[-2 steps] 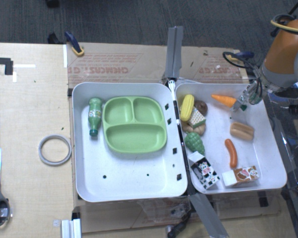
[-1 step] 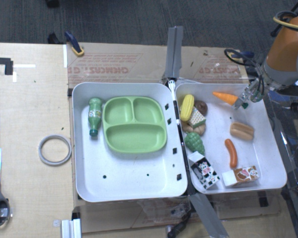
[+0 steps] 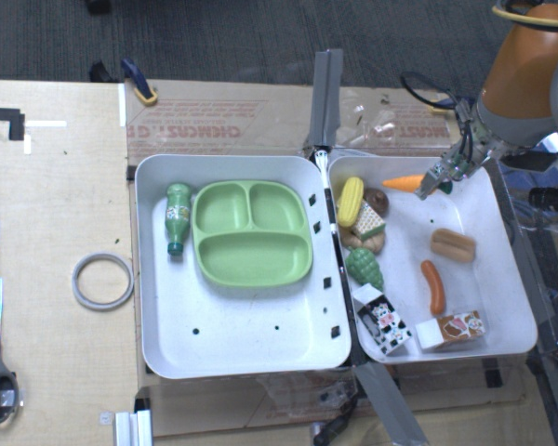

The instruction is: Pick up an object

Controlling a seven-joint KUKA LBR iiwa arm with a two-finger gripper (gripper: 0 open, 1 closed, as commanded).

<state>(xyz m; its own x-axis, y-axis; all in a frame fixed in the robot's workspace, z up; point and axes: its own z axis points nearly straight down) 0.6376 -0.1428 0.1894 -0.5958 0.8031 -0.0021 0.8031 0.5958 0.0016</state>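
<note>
Now | claw (image 3: pixel 437 183) | clamped on carrot (image 3: pixel 405 183) | right bin (image 3: pixel 502 249)

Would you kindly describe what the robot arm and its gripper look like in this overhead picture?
The arm is a rounded, bulky body, orange across its broad band with grey below toward the wrist. A black cable loops beside it. The gripper is small, slim and dark metallic grey, with thin wiring along the wrist.

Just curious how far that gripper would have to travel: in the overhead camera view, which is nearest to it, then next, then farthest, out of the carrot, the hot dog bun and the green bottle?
From the gripper:
1. Carrot, right beside it, at the right bin's back.
2. Hot dog bun, further forward in the right bin.
3. Green bottle, across in the left bin, beside the green tray.
</note>
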